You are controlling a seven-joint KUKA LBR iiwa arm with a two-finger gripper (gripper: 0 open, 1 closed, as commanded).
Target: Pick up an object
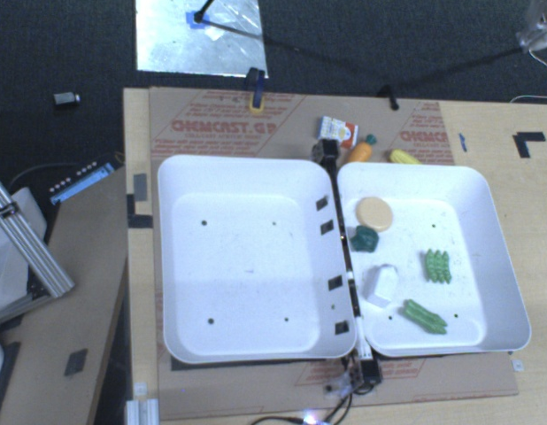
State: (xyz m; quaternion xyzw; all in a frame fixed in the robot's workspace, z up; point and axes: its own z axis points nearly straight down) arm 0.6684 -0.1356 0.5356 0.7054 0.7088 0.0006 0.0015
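We look down on two white bins; the right bin (486, 237) holds the candidates: a tan disc (374, 212), a dark teal lump (365, 239), a white piece, perhaps a cup (381, 282), and two green pod-like toys (437, 266); the jaws' state we cannot tell. A clean pick favours the isolated disc, approached straight down. The cardboard-topped table (220, 122) stands on dark carpet (61, 25).

Bright, even overhead light washes the white bins (247, 171), glare flares off the foil sheet (200, 25), edges slightly soft.
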